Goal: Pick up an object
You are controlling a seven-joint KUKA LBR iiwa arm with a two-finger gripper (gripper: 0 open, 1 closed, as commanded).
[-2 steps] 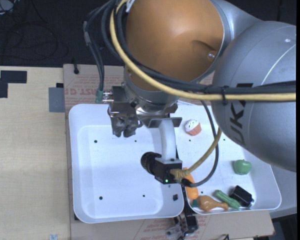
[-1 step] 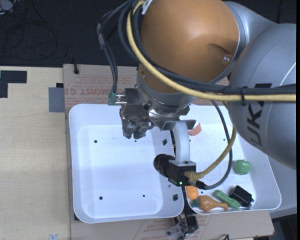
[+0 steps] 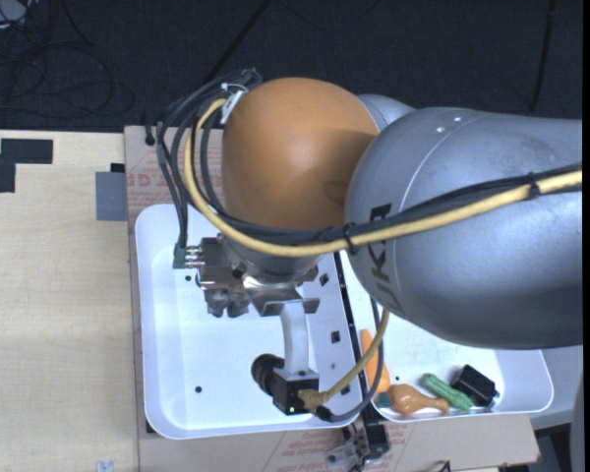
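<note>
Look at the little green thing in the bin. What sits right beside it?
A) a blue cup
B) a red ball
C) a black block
C: the black block lies right beside the green thing, near the front edge of the right-hand bin.

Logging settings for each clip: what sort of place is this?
Probably a robotics lab: a big grey and orange robot arm over a shallow white plastic bin on a pale wooden bench.

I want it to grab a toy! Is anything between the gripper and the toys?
Just the bins' rims: the gripper hangs over the left bin, the toys lie in the right bin's near corner.
</note>
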